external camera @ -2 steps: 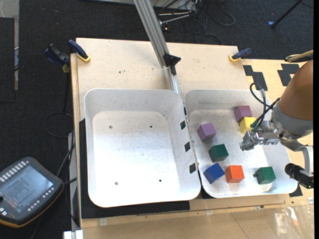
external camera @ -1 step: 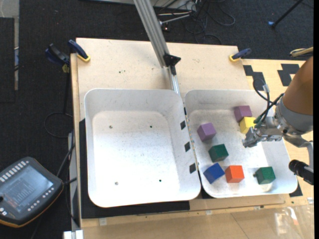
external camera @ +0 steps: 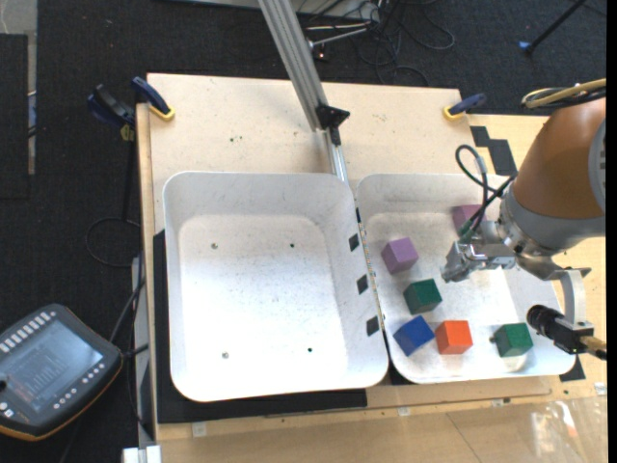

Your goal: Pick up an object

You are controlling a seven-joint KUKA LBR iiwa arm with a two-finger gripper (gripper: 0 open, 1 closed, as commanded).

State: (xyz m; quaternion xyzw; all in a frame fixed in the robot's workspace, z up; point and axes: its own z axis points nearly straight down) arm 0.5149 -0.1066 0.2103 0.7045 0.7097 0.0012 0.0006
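The right bin (external camera: 386, 196) holds several small blocks. A purple block (external camera: 399, 254) lies toward its middle left, with a dark green block (external camera: 422, 295) just below it. Along the front sit a blue block (external camera: 415, 335), an orange block (external camera: 454, 337) and a green block (external camera: 513, 339). Another purple block (external camera: 467, 217) peeks out at the back, partly hidden by the arm. My gripper (external camera: 463, 262) hangs over the bin's middle, right of the purple block and above the dark green one. Nothing shows between its fingers.
The left bin (external camera: 183, 210) stands beside the right one. A slanted metal pole (external camera: 294, 51) crosses the bench's back. Clamps (external camera: 154, 99) sit at the bench's far corners. A teach pendant (external camera: 48, 369) lies on the floor at the lower left.
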